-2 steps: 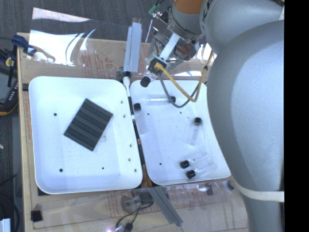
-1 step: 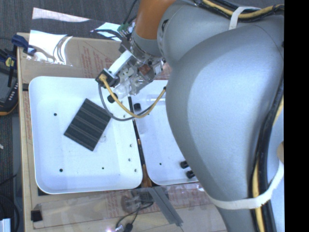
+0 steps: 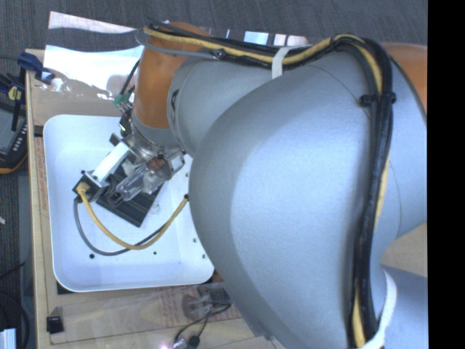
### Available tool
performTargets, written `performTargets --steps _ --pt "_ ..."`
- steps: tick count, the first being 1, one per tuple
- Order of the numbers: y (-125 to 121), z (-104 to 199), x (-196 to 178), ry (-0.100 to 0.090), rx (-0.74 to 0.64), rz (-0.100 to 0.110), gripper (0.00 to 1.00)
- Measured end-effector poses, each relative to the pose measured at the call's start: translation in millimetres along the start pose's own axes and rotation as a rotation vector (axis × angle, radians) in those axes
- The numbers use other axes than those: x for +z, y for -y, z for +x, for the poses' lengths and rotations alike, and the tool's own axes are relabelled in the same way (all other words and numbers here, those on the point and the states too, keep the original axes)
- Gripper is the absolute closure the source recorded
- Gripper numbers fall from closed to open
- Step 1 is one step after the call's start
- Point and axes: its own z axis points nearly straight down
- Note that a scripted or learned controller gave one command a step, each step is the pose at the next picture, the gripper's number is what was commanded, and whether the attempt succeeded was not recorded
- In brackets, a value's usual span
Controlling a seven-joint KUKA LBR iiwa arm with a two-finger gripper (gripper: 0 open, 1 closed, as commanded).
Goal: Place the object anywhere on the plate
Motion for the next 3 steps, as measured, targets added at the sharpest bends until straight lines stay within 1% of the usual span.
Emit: performTargets --steps 1,2,3 --pt "-73.6 44.9 108.7 -0.009 -0.025 -0.002 1.00" --pt "-34.6 63.4 -9.1 -0.008 -0.262 -0.002 1.00" --pt "-45.5 67.6 -8.8 -0.004 -0.724 -0.003 1.00"
